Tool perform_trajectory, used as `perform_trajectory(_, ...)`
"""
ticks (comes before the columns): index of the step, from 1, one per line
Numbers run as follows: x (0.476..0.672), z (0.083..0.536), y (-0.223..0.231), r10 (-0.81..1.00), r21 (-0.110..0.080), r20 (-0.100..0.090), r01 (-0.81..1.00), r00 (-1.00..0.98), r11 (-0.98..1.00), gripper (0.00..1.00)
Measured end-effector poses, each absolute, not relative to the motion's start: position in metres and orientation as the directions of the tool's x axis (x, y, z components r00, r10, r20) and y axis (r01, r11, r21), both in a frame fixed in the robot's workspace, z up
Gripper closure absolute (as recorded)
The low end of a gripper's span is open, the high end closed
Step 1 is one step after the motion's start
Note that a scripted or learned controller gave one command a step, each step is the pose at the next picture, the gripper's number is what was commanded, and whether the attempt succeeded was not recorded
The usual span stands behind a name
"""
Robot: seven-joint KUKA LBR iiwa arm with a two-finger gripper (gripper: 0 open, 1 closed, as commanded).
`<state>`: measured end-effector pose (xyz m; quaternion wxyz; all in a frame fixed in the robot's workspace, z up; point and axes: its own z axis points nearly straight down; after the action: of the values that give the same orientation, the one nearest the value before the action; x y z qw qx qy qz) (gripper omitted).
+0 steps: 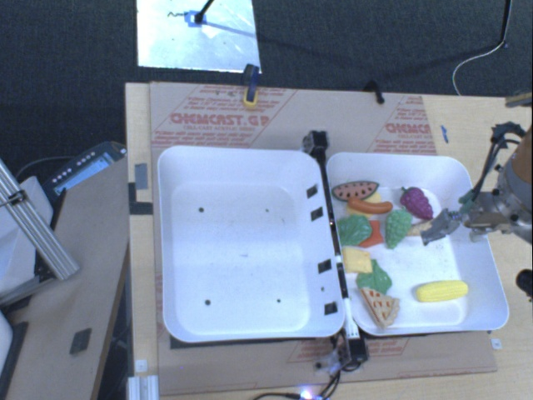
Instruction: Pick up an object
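While the right bin carries all the toy food, the gripper hangs low over its middle, reaching in from three o'clock, and whether its fingers are spread or pressed together I cannot tell. Nearest target looks like the corn cob, lying at six o'clock from the tip, long axis running nine-to-three. The grapes sit at eleven o'clock.

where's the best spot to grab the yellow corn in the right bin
Probably across the middle of the corn, coming straight down from above. It lies flat, long axis left to right, apart from the other toys, so fingers closing over its narrow width have free floor on both sides of the right bin.
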<state>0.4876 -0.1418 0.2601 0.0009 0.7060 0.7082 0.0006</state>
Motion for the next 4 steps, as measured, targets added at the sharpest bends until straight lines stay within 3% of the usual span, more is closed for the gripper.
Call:
perform_trajectory(1, 0.541, 0.154, -0.114, 1.000, -0.003, 0.002, 1.000, -0.008, 0.008, 0.00)
perform_trajectory(2, 0.593, 0.082, -0.083, 1.000, 0.006, 0.000, 1.000, -0.008, 0.008, 0.00)
perform_trajectory(3, 0.591, 0.096, -0.086, 1.000, 0.005, 0.000, 1.000, -0.004, 0.004, 1.00)
perform_trajectory(4, 0.640, 0.191, -0.020, 1.000, 0.013, 0.001, 1.000, -0.012, 0.012, 1.00)
